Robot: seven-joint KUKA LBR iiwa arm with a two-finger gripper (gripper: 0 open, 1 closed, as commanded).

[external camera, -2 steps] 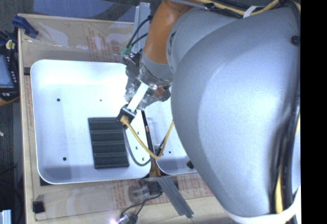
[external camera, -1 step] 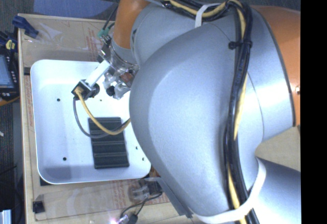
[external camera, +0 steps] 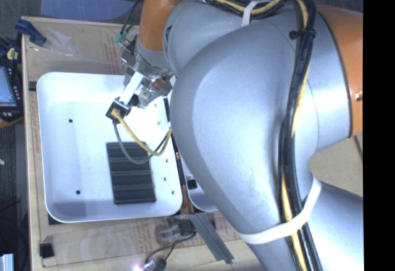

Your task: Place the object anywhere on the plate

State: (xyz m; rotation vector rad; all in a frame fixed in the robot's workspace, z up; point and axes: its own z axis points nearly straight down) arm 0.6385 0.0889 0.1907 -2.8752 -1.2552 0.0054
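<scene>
A dark grey ribbed rectangular slab (external camera: 131,172) lies flat in the left white bin (external camera: 62,140), close to its near right corner. My gripper (external camera: 148,87) hangs over the far right part of that bin, above and behind the slab and apart from it. The wrist and the big grey arm cover most of the gripper. I see nothing held at its tip.
The arm (external camera: 259,128) covers nearly all of the right bin; only a sliver of its rim (external camera: 200,203) shows at the front. Wooden bench edge (external camera: 92,239) runs along the front, with small clamps and cables there. Blue items lie at the far left corner (external camera: 28,32).
</scene>
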